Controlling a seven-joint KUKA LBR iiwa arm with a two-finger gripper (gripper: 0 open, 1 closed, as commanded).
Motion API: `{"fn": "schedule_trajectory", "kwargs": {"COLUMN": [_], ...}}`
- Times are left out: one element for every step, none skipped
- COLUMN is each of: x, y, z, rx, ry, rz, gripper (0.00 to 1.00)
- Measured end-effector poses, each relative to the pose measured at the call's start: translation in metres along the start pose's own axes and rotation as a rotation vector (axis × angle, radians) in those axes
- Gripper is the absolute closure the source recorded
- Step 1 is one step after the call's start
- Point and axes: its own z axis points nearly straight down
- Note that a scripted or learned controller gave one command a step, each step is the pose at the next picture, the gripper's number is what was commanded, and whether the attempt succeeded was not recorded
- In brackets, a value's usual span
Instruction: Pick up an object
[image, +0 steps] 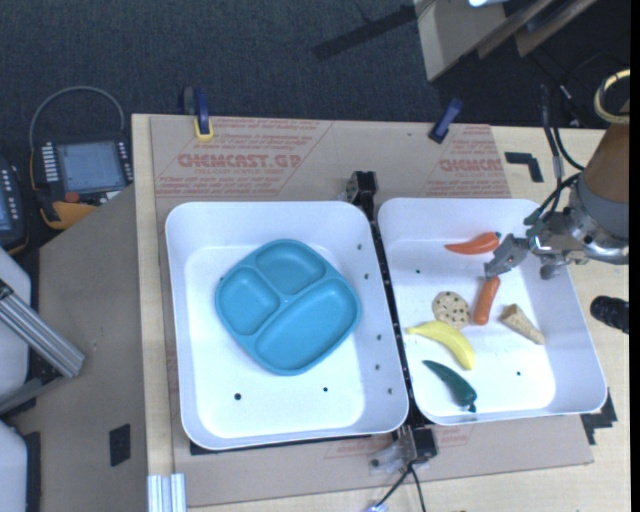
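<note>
You see two white bins: a blue divided plate, a yellow banana, a dark green pepper, an orange carrot, a speckled tan cookie.

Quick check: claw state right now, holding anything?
Claw: open, holding nothing, poised over the right bin just above the sausage.

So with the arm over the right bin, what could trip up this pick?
The gripper hangs between the orange pepper and the carrot-like stick, so it may nudge one while going for the other. The stick also sits right by the cookie, and the banana and bread wedge lie nearby; a descent could scatter them. It is also near the right bin wall.
</note>
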Motion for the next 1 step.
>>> {"fn": "schedule_trajectory", "kwargs": {"x": [0.0103], "y": [-0.0047], "z": [0.0532], "rx": [0.003], "ry": [0.002], "rz": [0.0], "gripper": [0.0]}}
